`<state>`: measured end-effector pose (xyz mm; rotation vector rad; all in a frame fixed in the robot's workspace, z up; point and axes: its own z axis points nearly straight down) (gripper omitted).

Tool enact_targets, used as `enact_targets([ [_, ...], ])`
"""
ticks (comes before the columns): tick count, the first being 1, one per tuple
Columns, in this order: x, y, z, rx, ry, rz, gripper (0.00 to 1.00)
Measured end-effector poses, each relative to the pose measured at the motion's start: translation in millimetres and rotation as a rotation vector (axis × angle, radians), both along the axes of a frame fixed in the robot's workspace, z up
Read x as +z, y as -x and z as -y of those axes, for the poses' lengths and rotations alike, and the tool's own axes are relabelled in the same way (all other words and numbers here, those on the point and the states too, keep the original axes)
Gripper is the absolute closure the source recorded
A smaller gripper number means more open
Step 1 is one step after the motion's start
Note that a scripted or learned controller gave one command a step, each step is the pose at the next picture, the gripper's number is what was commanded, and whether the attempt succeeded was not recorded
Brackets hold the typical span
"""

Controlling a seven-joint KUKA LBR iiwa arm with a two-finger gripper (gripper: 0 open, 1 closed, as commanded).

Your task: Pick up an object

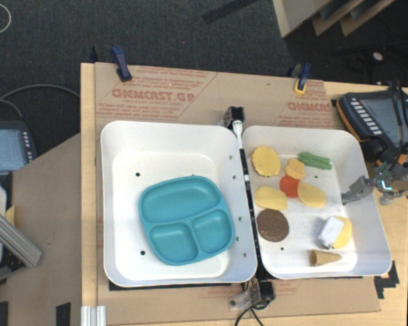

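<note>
The right bin (362, 257) holds several toy foods. A yellow round piece (265, 161) lies at its back left and a green pod (315, 160) beside it. An orange piece (295, 169), a red piece (288, 187) and two yellow pieces (312, 195) (270, 198) cluster in the middle. Toward the front are a brown round cookie (273, 225), a white block (329, 231) leaning on a yellow piece (345, 234), and a tan cone (325, 258).
A teal divided plate (186, 219) lies in the left bin (120, 155). A small grey piece (355, 191) sits at the right bin's right rim, with cables and a dark pendant (375, 116) beyond it. Blue and yellow clamps hold the cardboard's far edge.
</note>
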<state>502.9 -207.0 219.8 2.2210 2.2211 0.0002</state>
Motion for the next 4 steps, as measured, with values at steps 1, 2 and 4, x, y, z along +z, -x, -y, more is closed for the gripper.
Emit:
enact_targets([
  [1, -98, -70, -9, 0.004, 0.001, 0.003, 0.0],
  [2, -137, -139, -54, 0.007, 0.0, 0.004, 0.0],
  [4, -135, -25, -111, -0.001, -0.004, -0.008, 0.0],
])
